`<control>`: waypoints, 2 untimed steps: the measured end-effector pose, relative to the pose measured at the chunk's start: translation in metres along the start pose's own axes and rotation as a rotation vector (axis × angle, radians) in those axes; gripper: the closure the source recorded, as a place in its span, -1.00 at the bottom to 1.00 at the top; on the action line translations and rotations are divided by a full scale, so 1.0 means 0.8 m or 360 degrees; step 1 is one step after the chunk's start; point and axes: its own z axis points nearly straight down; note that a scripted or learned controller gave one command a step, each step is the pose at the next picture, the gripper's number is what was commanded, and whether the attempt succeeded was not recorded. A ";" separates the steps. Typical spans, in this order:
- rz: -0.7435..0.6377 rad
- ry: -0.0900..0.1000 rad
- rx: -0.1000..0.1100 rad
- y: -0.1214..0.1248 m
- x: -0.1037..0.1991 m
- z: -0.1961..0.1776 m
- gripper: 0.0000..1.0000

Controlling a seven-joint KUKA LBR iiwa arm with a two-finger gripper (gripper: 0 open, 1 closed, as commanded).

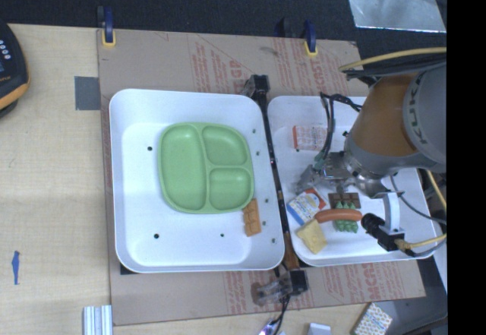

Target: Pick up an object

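The grey arm with its orange band reaches over the right bin from the right. My gripper hangs low over the bin's middle, just above a blue and white packet. Beside that packet lie a red sausage, a green toy piece, a brown chocolate block and a yellow cheese wedge. A white and red packet rests further back in the same bin. Nothing shows between the fingers.
The left bin holds a green divided plate and a small orange cracker near its front right corner. Clamps and cables sit along the seam between the bins. A black device lies at the far left edge of the bench.
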 end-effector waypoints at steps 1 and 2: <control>0.0002 -0.0007 -0.0023 0.066 -0.054 -0.003 -1.00; 0.0007 0.0002 -0.0008 -0.014 -0.138 -0.001 -1.00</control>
